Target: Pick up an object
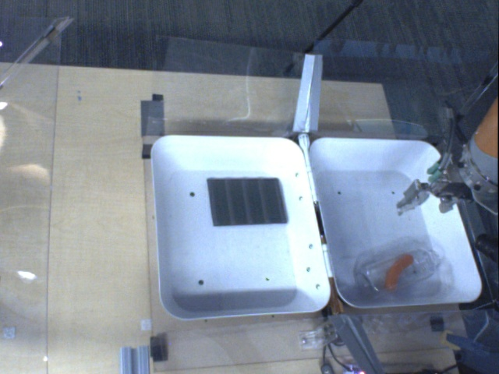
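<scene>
The bottle [396, 268], a clear one with something orange inside, is the thing you are after, and you see it lying on its side near the front of the right bin [351, 209]. Start at the end effector [427, 195]: it hangs over the right side of that bin, above and behind the bottle and apart from it, with nothing between its fingers. You can make out one finger [410, 196] slanting down to the left and another part beside it, but you cannot tell from this view whether they are spread or closed. The arm [479, 158] comes in from the right edge, with its orange band just showing there. Moving outward, the right bin holds the bottle close to its front wall, roughly midway across. The left bin [175, 232] sits just beside it, their rims touching along the middle, and it has a dark ribbed pad [246, 201] lying flat near its centre. Both bins rest on the pale wooden worktop [86, 209]. A grey metal bar [307, 96] runs back from the seam between the bins.
</scene>
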### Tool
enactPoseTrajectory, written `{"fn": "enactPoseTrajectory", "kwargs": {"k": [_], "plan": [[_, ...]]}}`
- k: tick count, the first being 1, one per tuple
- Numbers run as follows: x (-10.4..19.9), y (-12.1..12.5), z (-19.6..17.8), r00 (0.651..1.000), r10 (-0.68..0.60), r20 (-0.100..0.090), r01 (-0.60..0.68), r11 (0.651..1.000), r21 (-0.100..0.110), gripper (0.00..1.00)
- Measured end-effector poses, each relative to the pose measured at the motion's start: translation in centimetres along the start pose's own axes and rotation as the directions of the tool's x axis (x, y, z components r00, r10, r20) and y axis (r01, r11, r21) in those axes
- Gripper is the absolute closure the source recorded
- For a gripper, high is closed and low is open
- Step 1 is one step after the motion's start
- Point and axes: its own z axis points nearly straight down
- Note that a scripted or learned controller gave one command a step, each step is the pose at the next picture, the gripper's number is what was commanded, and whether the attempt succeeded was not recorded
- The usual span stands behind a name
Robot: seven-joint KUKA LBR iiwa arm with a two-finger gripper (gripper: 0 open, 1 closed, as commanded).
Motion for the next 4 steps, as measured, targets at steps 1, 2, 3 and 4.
{"fn": "enactPoseTrajectory", "kwargs": {"k": [1, 2, 3, 4], "plan": [[-2.1, -3.2, 13.5, 0.998, -0.058, 0.004, 0.059, 0.998, -0.012, 0.0], [3.5, -3.0, 13.5, 0.992, -0.125, 0.005, 0.125, 0.992, -0.015, 0.0], [7.1, 2.2, 13.5, 1.0, 0.004, 0.001, -0.004, 1.0, -0.013, 0.0], [6.3, 8.3, 13.6, 0.999, -0.046, 0.003, 0.046, 0.999, -0.011, 0.0]]}}
